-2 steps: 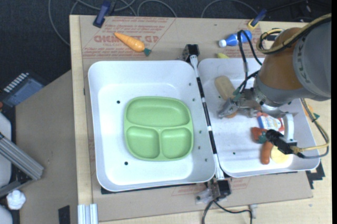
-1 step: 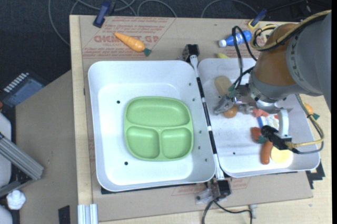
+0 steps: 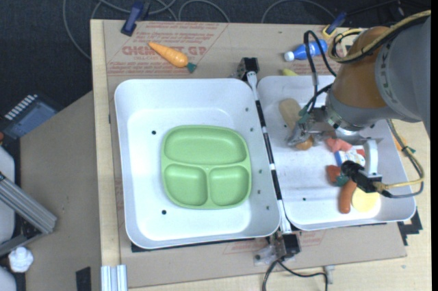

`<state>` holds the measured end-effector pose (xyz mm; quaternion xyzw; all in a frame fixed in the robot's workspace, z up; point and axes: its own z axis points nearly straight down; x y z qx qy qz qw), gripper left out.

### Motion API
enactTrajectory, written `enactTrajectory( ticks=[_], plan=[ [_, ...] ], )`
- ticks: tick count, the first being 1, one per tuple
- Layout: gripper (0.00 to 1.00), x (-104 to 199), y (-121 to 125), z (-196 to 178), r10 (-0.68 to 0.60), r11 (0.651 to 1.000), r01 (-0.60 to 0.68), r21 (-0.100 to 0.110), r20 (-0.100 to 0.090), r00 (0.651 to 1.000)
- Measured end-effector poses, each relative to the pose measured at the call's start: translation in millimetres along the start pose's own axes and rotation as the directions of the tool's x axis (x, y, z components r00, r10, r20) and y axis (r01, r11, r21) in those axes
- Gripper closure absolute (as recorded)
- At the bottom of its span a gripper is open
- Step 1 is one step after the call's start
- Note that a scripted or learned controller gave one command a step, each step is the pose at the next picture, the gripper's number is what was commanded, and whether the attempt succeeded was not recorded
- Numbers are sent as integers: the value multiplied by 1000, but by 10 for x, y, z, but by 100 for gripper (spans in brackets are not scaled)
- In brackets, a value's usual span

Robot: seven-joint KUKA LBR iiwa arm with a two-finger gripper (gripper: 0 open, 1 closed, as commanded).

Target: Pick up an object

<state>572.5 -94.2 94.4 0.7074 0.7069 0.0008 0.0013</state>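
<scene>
The gripper (image 3: 299, 139), fingers too blurred to tell their spread, hovers in the right bin (image 3: 308, 211) at a small orange-brown item (image 3: 304, 144), seemingly at the grasp step, needing closure next.

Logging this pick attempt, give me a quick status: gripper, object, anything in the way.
Gripper low in right bin, nothing seen held. Small toys scattered beside it. Green tray in left bin, well apart.
</scene>
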Motion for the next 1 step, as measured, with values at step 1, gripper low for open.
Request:
enactTrajectory(
  ticks=[1],
  plan=[
    [100,606,159,-906,-2,1000,2,2,-1,1000]
  ],
)
